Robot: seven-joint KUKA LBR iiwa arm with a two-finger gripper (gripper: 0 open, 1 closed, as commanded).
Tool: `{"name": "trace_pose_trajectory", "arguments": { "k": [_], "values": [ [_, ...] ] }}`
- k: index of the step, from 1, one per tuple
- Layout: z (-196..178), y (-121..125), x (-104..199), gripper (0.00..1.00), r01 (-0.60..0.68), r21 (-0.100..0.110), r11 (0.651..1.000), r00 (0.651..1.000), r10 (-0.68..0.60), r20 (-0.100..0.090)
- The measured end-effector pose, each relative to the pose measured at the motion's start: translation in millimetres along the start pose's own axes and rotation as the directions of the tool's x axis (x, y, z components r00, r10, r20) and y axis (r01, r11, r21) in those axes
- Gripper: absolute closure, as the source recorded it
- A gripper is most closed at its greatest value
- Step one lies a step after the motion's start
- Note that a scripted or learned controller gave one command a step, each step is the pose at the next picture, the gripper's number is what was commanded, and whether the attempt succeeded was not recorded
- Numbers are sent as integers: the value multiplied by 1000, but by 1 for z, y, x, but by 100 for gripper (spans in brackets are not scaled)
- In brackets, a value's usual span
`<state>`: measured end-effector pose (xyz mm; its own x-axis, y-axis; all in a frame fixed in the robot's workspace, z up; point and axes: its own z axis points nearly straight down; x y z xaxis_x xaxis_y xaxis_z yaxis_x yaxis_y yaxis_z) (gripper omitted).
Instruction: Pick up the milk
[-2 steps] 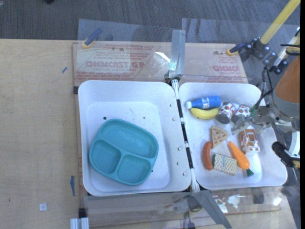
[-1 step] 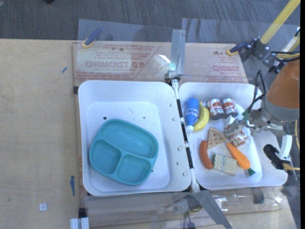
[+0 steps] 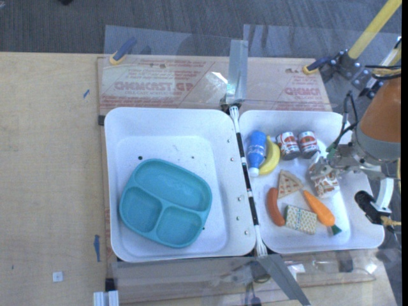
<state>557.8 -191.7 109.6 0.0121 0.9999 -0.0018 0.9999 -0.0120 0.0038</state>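
Observation:
The milk (image 3: 327, 186) is a small white carton with red-brown print. It lies in the right bin (image 3: 363, 234), near the right wall and just above the carrot (image 3: 319, 210). My gripper (image 3: 318, 168) hangs over the carton's upper left corner, below the arm's orange band (image 3: 384, 116). It hides part of the carton's top. From this angle I cannot tell whether the carton is between the gripper's parts or merely under them.
The right bin also holds a blue bottle (image 3: 256, 149), a banana (image 3: 272, 158), two cans (image 3: 298, 144), a sandwich wedge (image 3: 288, 185), a sausage (image 3: 275, 206) and a cracker (image 3: 300, 219). A teal divided plate (image 3: 166, 201) lies in the left bin (image 3: 121, 132).

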Motion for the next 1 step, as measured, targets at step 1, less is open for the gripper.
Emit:
{"name": "trace_pose_trajectory", "arguments": {
  "k": [1],
  "values": [
    [-63, 52, 37, 100, -15, 28, 999, 1000, 15, -1]
  ]
}}
